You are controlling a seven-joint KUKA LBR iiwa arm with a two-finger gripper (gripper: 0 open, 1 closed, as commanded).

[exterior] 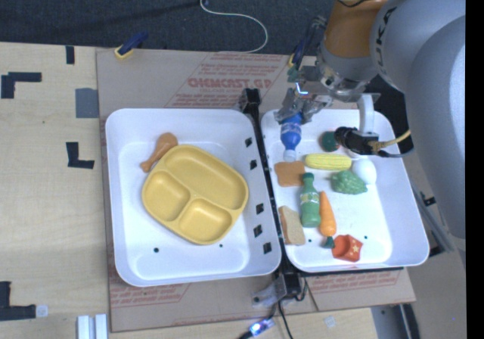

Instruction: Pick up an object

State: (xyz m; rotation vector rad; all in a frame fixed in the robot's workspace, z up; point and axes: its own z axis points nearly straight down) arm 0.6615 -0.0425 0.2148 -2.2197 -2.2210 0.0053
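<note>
Cardboard-covered surface (151, 80) under two white bins. Claw (296, 112) low over right bin (393, 250), directly above blue bottle (290, 135); finger state unclear. Risks: slipping off round bottle, nudging corn (327, 161), snagging bin divider.

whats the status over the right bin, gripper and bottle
Gripper low over right bin's far-left corner, directly above blue bottle. No confirmed hold. Corn and bread slice crowd close.

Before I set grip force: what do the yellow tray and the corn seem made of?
Yellow tray: likely moulded plastic, with smooth, evenly coloured compartments and a soft sheen. Corn: probably toy plastic, uniformly yellow and slightly glossy; too small to be sure.
</note>
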